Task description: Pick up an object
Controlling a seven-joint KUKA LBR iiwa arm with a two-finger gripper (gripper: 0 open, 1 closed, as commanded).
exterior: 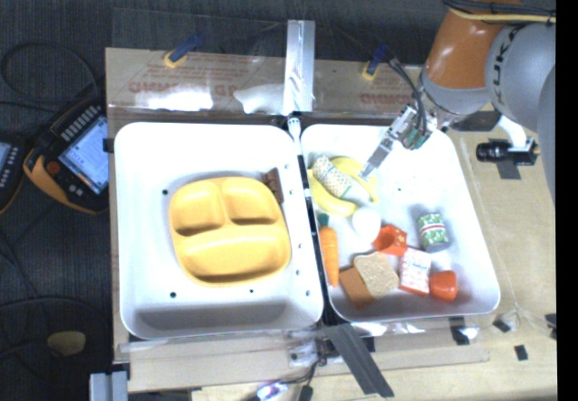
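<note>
Arm (506,56) cut off at right edge.

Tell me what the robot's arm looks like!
The arm is chunky and rounded, mostly grey, with a shiny orange band near the wrist. Thin dark cables loop around it. At the tip sits a small end effector with slim pale fingers.

The bench (506,209) bears two white bins (144,237) side by side.
</note>
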